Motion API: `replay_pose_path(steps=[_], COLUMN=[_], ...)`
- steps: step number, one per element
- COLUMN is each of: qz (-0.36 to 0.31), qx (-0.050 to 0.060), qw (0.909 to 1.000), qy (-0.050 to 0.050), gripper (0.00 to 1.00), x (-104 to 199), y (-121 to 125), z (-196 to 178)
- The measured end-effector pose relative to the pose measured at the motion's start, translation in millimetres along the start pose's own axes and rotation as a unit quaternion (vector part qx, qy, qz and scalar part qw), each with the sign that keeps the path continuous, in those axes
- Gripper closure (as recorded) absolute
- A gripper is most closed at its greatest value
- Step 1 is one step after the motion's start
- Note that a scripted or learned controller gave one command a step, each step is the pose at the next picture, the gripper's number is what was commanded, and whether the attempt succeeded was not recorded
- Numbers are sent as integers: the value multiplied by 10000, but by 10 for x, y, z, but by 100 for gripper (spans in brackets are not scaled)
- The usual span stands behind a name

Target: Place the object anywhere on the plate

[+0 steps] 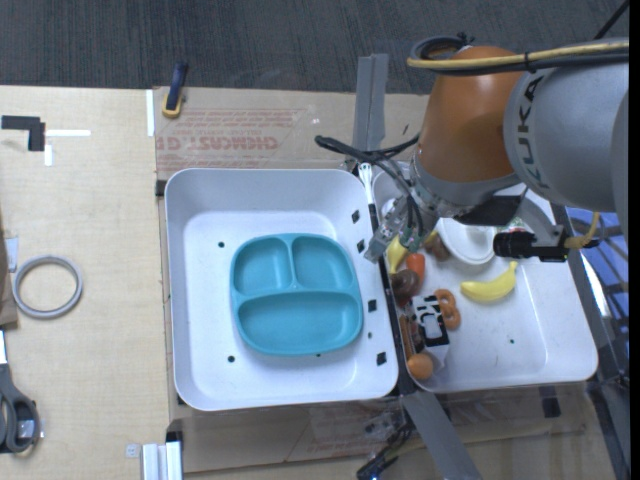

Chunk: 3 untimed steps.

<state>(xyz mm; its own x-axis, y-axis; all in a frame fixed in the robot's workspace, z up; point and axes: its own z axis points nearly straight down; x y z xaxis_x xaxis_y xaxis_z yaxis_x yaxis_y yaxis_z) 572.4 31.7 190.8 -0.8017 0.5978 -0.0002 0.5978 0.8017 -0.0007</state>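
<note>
A teal plate (pixel 297 294) with three compartments lies in the middle of the left white bin (pixel 200 218). My gripper (pixel 400 230) hangs under the orange wrist band at the near-left corner of the right bin (pixel 560 348), just right of the wall between the bins. It is low over a cluster of small play-food pieces. Directly below it are a yellow piece (pixel 397 255), a red piece (pixel 416 265) and a dark brown piece (pixel 405 285). The arm hides the fingertips.
The right bin also holds a yellow banana (pixel 489 286), a white round dish (pixel 470 244), a black-and-white item (pixel 432 322) and an orange piece (pixel 421 366). On the bench at left lie a grey ring (pixel 42 286) and scissors (pixel 18 418).
</note>
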Motion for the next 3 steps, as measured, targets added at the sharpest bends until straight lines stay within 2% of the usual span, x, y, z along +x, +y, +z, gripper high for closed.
replay_pose_path(steps=[1, 2, 3], qz=[-613, -610, -618], qx=[-6, -5, -4], qw=[9981, 9981, 9981], qy=[-9, -10, -19], gripper=[100, 0, 100], x=[697, 696, 686], y=[232, 230, 237], z=[-922, -922, -1009])
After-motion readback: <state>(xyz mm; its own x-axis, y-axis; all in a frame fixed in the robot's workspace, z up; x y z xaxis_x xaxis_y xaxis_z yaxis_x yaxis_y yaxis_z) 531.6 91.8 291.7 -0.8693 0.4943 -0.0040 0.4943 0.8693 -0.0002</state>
